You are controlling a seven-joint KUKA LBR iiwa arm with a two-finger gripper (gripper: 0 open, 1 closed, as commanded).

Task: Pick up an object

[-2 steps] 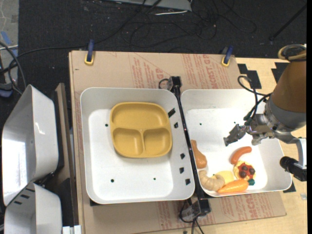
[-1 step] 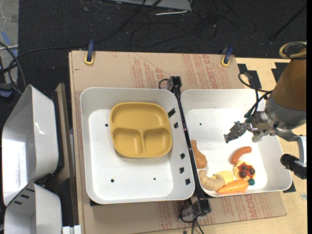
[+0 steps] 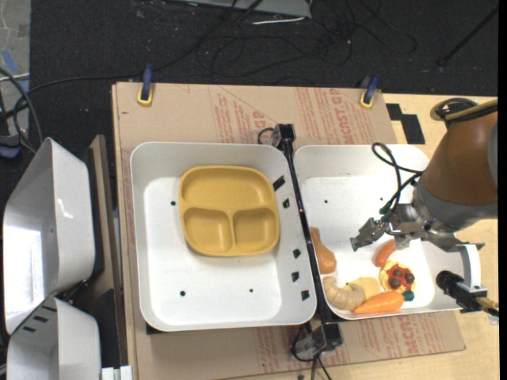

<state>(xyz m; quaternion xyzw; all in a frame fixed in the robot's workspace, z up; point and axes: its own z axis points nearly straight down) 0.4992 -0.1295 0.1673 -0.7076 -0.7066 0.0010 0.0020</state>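
A: While the arm (image 3: pixel 463 176) is hung over the right bin (image 3: pixel 348 165), nothing is seen lifted; can the pick be logged as done?

B: Not done, it is judged. The tool (image 3: pixel 379 234) is held low over the bin floor, just left of the food pile, and nothing is seen between its fingers. Whether they are spread or pressed together cannot be told at this slant.

A: Candidate objects to be noted?

B: All are clustered in the right bin's near corner. An orange carrot (image 3: pixel 382 302), tapered and smooth, is laid along the near wall. A pale knobbly piece (image 3: pixel 344 294) is touching a yellowish rounded piece (image 3: pixel 366 286). A small pizza-like disc (image 3: pixel 398 276), with dark and red toppings, is set beside them. A tan elongated piece (image 3: pixel 323 252) is laid near the divider. All are judged to be glossy moulded plastic, hard and somewhat slippery.

A: Left bin?

B: A mustard-yellow divided plate (image 3: pixel 230 210), three compartments, rounded corners, matt, is laid flat in the left bin (image 3: pixel 150 236). It is untouched.

A: Remaining steps?

B: Descent, closure on one item, and lift are all left to be made
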